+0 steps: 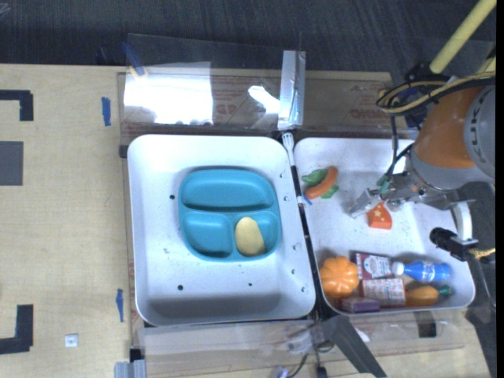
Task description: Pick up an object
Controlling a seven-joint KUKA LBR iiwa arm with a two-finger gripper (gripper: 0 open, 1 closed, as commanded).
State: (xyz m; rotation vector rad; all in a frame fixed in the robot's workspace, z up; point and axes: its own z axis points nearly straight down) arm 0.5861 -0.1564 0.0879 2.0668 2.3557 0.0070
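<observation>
The left bin point(150, 211) holds a divided tray point(213, 195) with a lemon point(250, 235) in its near-right compartment, while the right bin point(346, 152) holds a carrot point(321, 181) behind a pumpkin point(339, 276) and bottle point(405, 272).

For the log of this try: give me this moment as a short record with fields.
left bin: blue tray, yellow egg-shaped thing in its lower right compartment
right bin: carrot, red piece, orange pumpkin, bottles along the near wall
pincer: low in the right bin, just above the red piece
held: nothing seen between the fingers
</observation>
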